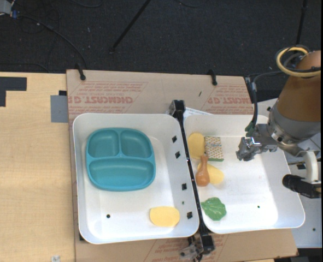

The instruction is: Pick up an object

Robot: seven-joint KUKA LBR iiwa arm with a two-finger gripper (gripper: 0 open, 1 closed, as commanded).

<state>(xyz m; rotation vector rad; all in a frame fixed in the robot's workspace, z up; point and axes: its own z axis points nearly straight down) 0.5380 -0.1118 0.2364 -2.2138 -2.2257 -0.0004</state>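
The left bin [82, 162] carries a teal divided tray [120, 158] toward its nine o'clock wall; a yellow disc [164, 216] lies near its six o'clock rim; bare floor between. In the right bin [284, 212], yellow, orange and green toy foods [204, 168] crowd the nine o'clock wall; its three o'clock half lies open, where the hand [247, 149] hovers, grip state unclear.

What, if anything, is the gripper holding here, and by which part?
Nothing is held. The gripper hovers over bare floor of the right bin, apart from the toy food at that bin's left side.
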